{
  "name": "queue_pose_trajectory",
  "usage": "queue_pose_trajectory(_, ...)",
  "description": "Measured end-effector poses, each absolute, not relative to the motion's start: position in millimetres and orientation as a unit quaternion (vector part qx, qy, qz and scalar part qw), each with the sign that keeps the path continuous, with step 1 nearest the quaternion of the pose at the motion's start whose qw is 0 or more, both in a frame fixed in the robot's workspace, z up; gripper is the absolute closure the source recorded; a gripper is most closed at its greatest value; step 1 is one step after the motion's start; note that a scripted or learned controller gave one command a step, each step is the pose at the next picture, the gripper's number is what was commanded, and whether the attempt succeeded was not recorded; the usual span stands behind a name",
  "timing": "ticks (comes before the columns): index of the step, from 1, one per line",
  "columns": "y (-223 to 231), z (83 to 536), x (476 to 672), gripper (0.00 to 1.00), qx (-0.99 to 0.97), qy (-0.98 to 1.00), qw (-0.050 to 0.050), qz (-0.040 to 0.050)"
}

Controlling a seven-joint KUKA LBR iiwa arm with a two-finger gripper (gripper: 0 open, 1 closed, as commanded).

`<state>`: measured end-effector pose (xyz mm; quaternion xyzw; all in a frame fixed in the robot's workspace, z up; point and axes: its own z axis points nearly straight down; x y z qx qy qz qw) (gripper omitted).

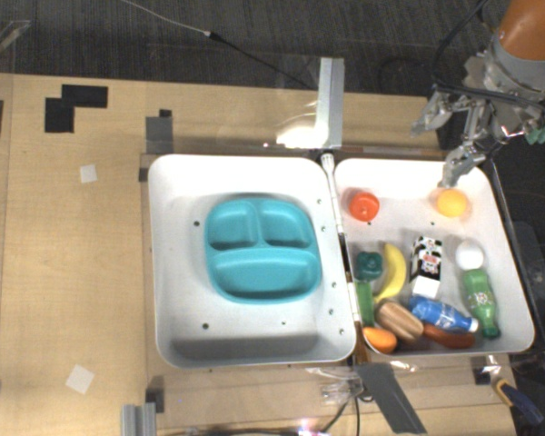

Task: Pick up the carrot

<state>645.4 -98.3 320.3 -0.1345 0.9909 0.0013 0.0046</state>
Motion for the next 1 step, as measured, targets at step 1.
queue_pose_trajectory(1,4.6,250.3,580.2,0.0,-0.078,0.997,0.003,0.0019)
